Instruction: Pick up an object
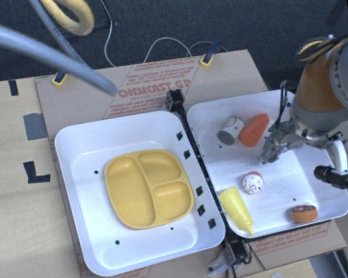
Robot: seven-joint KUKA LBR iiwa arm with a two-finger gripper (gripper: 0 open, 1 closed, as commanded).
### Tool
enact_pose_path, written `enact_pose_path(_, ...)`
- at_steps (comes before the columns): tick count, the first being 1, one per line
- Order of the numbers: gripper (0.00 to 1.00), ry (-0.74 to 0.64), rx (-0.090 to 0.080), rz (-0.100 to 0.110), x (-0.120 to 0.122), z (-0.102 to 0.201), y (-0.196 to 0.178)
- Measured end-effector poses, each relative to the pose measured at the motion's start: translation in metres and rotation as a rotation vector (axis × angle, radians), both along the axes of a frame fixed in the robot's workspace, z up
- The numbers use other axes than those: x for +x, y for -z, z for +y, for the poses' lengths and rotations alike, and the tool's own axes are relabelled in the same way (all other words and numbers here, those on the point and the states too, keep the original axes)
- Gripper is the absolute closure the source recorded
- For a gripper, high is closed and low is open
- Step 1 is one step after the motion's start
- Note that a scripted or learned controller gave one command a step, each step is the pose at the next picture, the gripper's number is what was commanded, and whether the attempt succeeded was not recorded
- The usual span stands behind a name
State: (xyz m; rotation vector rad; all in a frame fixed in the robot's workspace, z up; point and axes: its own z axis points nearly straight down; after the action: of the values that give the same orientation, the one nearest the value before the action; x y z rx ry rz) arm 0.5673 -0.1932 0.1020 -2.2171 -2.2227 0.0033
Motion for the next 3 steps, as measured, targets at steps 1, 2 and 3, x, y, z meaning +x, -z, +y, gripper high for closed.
enact_pose_path(1, 1.0, 0.001, -0.001, -0.007, 0.004, -0.002, -0.063)
enact_pose_path(2, 1.0, 0.0, -0.001, -0.006, 0.004, 0.004, -0.107)
enact_pose_path(3, 1.0, 0.0, -0.001, -0.007, 0.0, 0.007, -0.152)
